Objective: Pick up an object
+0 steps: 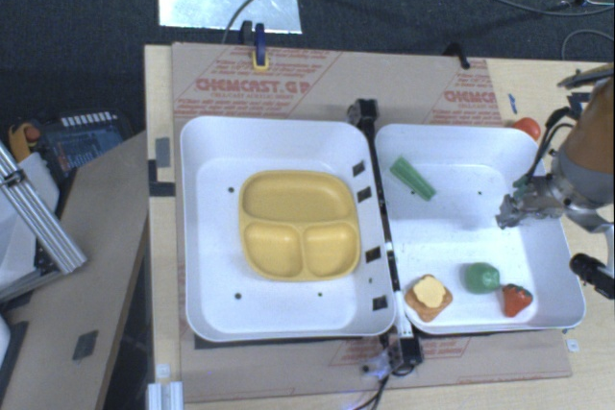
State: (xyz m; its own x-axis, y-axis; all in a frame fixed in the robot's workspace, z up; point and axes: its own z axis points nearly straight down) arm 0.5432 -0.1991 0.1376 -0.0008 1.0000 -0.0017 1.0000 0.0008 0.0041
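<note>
In the right bin (pixel 452 149) lie a green block (pixel 412 178) at the upper left, a green round piece (pixel 482 277), a red strawberry-like piece (pixel 516 300) and a tan and yellow sandwich-like piece (pixel 429 296) along the front. My gripper (pixel 509 212) hangs over the bin's right middle, above and right of the green round piece and apart from every object. Nothing shows between its tips.
The left bin (pixel 207 168) holds a yellow three-compartment tray (pixel 294 224). An orange-red object (pixel 527 127) sits just outside the right bin's far right corner. Black clips run along the divider (pixel 377 235) between the bins. The arm's grey body (pixel 588 163) fills the right edge.
</note>
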